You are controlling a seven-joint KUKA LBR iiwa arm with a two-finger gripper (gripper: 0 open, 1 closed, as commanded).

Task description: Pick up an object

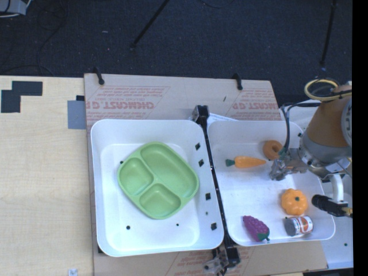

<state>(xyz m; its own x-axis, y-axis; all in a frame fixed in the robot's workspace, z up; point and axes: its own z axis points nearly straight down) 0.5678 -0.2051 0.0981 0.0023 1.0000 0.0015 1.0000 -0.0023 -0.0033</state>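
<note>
You could see the tool (278,171) low inside the right bin (241,145), near the bin's right side, with the grey arm (325,137) reaching in from the right. Whether it was released or clenched, I cannot tell, and nothing was visible in its grasp. Just to the left of the tool lay the carrot (248,162), with its green end pointing away from the tool. Just above the tool, nearly touching it, was a small brown ring like a donut (272,149). Below the tool and a little right sat the orange pumpkin (294,201), and further below that a small can (299,225) on its side. The purple grapes (256,227) were below and to the left. Well to the left of the tool, the left bin (109,223) held a green divided plate (157,179). Both bins stood on the surface (40,183).
</note>
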